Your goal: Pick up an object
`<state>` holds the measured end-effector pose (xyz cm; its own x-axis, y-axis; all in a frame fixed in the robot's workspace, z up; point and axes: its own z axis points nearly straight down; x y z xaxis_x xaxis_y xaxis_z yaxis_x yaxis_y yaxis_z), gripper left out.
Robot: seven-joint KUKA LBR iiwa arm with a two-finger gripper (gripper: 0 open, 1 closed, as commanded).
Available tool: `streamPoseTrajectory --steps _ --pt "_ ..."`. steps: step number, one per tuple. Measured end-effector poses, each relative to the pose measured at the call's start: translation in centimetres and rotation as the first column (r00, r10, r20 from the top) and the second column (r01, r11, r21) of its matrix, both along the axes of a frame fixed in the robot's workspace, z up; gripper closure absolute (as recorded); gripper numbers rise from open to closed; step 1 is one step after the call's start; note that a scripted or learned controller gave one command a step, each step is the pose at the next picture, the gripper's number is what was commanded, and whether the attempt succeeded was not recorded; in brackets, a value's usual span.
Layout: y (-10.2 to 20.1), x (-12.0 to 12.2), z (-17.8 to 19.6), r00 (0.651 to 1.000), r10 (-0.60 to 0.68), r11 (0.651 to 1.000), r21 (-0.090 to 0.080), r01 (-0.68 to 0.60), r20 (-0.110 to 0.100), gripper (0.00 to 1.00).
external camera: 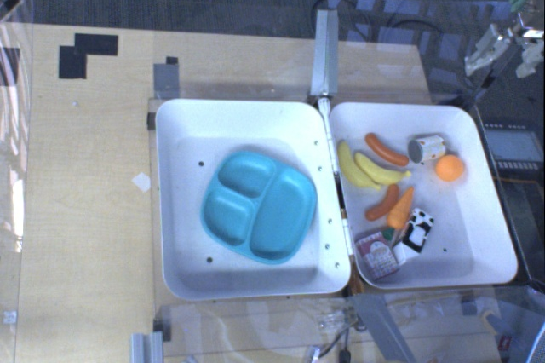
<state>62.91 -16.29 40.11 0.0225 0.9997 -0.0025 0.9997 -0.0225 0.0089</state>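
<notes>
A: What do we have on the bench?

B: We see two white bins side by side. The left bin (170,208) holds a blue divided plate (258,204), lying flat near its middle. We'll take that plate as our landmark.

A: And the things to pick from?

B: All of them lie in the right bin (485,182), to the right of the plate. Closest to the plate is a yellow banana (364,169), just past the wall between the bins. Above and right of the banana lies a sausage (386,150), touching it or nearly so. Further right still sit a small grey can (427,148) on its side and an orange ball (449,169), just beside each other.

A: Lower down?

B: A second sausage (382,202) and a carrot (400,209) lie side by side, tilted, touching. Just beside the carrot's lower end is a black-and-white piece (416,231), and nearer the plate's lower right a small printed packet (377,256).

A: The gripper?

B: We see pale metal parts at the upper right corner, well apart from the plate and outside the bins. We cannot tell how the fingers stand.
</notes>
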Motion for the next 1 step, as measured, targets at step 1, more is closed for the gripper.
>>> streamPoseTrajectory --steps 1 --pt "1.67 0.69 -9.31 1.000 -0.017 1.000 0.002 0.017 -0.004 0.00"
